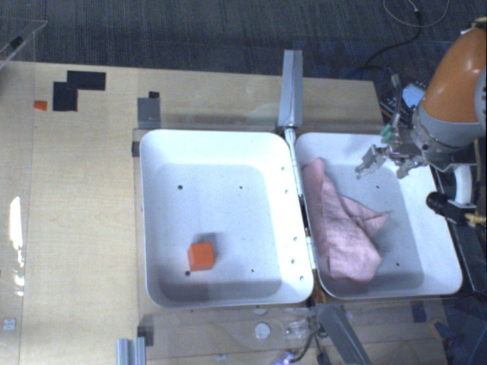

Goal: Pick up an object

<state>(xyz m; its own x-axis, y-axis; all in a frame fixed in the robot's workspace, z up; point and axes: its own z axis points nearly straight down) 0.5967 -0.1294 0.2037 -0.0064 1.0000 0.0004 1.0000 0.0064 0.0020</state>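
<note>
The metal divider bar [290, 90] between the two bins serves as my landmark. Left of it, the left bin [163, 158] holds a small orange block [202, 256] near its front wall, well apart from the bar. Right of the bar, the right bin [437, 268] holds a crumpled pink cloth [342, 230], lying just beside the bar's side of the bin and running toward the front. The gripper [384, 160] hangs over the right bin's back part, further from the bar than the cloth, apart from the cloth's upper end. Its fingers [367, 163] look spread, with nothing between them. The arm's orange band [455, 74] sits beyond it.
</note>
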